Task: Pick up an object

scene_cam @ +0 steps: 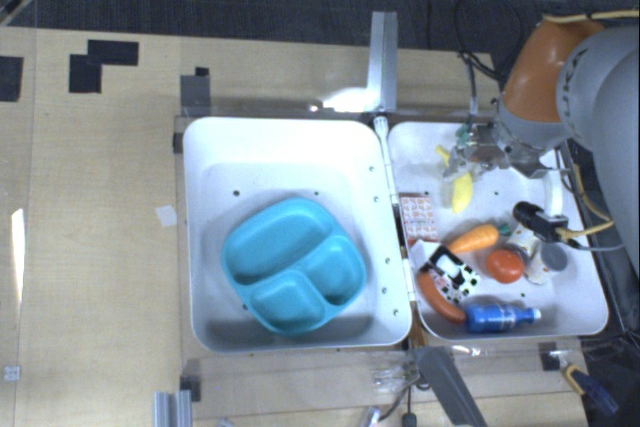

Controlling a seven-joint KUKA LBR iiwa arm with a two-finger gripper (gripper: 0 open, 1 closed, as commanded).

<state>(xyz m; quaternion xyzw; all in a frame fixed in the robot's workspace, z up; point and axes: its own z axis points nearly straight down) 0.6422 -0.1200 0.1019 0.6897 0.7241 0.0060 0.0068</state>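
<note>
Jaws' spread impossible to tell, gripper (468,155) low in right bin (590,310)
Yellow banana (460,192) just beneath; nothing visibly lifted, pick not yet done

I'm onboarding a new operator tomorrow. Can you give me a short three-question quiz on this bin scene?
1. True or false: the blue divided tray lies in the right bin.
2. Which item lies closest to the tool? A) blue bottle B) yellow banana C) red tomato
3. Fill in: the carrot is coloured ____.

Key
1. False; it lies in the left bin.
2. B; the banana lies just below the tool in the camera view, while the bottle sits by the near wall.
3. Orange.
</note>
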